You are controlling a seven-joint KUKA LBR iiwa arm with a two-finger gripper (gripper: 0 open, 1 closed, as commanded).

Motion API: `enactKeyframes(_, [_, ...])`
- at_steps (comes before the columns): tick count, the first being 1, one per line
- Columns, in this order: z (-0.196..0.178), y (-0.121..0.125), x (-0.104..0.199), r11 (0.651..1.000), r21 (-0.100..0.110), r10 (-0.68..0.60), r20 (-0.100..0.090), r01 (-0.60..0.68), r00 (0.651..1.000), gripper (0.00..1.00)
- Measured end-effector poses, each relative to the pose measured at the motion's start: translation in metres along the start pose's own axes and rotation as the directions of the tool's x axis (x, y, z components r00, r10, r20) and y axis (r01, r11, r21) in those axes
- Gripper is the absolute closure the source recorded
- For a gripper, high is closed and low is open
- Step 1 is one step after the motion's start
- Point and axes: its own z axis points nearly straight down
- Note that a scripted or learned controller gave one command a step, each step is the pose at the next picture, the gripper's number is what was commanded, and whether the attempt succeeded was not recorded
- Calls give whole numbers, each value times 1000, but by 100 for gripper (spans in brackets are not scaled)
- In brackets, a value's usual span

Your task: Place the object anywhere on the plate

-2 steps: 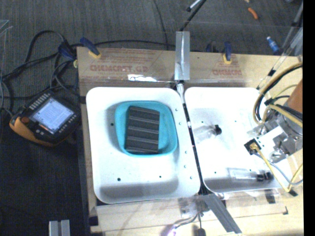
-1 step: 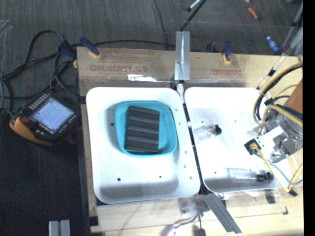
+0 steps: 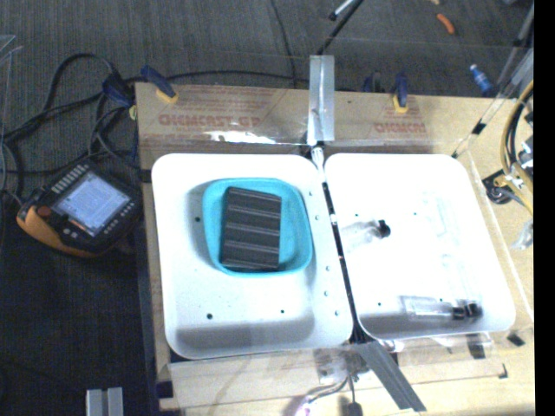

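A dark grey ribbed block (image 3: 252, 228) lies on the light blue plate (image 3: 299, 232) in the left bin (image 3: 182, 319). The block rests flat near the plate's middle, its ridges running across it. Blue rim shows on all sides of the block.
The right bin (image 3: 486, 224) holds a small clear item with a black tip (image 3: 379, 228) near its left side and a clear tube with a black end (image 3: 442, 309) by the front wall. A teach pendant (image 3: 82, 208) and cables lie left of the bench.
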Motion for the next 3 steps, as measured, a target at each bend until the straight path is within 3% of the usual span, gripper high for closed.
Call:
enactKeyframes(1, [104,-7,-21,997,4,76,1,-76,997,0])
enactKeyframes(2, [222,-39,-8,997,1,73,-9,-73,997,0])
enactKeyframes(3, [41,-19,-17,1000,1,-10,0,10,1000,0])
